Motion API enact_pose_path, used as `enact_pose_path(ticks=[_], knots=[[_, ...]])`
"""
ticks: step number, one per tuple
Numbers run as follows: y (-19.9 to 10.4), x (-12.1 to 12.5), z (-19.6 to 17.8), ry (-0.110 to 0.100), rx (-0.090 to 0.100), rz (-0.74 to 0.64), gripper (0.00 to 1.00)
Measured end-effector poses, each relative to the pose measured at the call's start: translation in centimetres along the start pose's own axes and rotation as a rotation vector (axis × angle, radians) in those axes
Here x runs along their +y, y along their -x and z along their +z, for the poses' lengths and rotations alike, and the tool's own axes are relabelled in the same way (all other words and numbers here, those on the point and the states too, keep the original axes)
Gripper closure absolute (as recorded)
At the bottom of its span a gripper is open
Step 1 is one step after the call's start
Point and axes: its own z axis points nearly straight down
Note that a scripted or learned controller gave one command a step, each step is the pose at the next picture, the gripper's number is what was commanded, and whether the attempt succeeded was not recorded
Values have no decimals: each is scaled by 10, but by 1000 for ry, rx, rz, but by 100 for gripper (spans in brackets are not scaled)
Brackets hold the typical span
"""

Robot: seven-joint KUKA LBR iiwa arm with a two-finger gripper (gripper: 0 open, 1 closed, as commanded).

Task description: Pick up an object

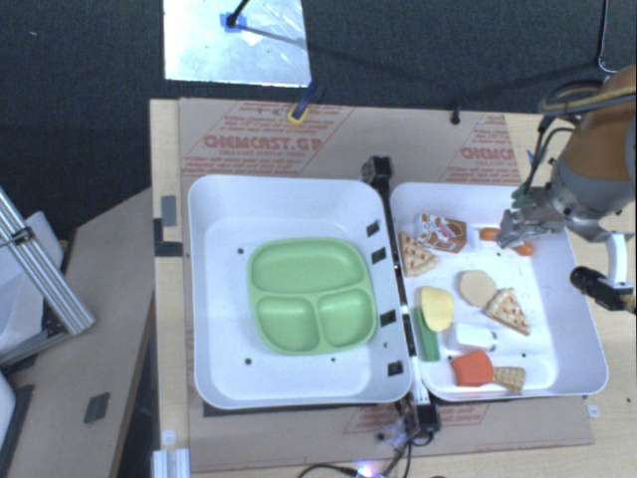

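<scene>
Orange and small, a carrot-like toy piece (pixel 489 234) lies at the upper edge of the right white bin (pixel 582 361), with a second orange bit (pixel 525 249) just right of it, directly under the two-finger gripper (pixel 518 229) on the grey arm. These look the nearest candidates, though whether the gripper is apart or together cannot be told at this slant, and nothing shows as held.

The other pieces sit lower in the same bin: a brown-and-white patterned flat piece (pixel 441 231), a waffle-textured wedge (pixel 416 254), a tan round biscuit shape (pixel 477 288), a pizza-like triangular slice (pixel 508 311), a yellow rounded lump (pixel 436 308) touching a green stick (pixel 428 340), a small white block (pixel 476 337), a red-orange chunk (pixel 473 367) and a tan cracker square (pixel 509 376) beside it.

All look like light, rigid plastic play food: stiff, not fragile, probably smooth and a little slippery. The flat pieces lie low on the floor, so a pinch across their thin edges may slide; the chunkier red-orange block or yellow lump should offer better opposing sides. The orange bits are tiny and near the bin wall, leaving little room on that side.

The bin floor is smooth white plastic with raised rims. In the left white bin (pixel 214 267) rests a pale green divided tray (pixel 310 295). Both bins stand on a printed cardboard sheet (pixel 259 137) over the bench.
</scene>
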Motion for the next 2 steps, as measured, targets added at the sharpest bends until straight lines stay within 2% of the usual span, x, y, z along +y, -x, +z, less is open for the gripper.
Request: enact_pose_path(ticks=[1, 2], knots=[[1, 2, -54, -2, 0, -1, 100], [-50, 18, -67, -3, 3, -7, 100]])
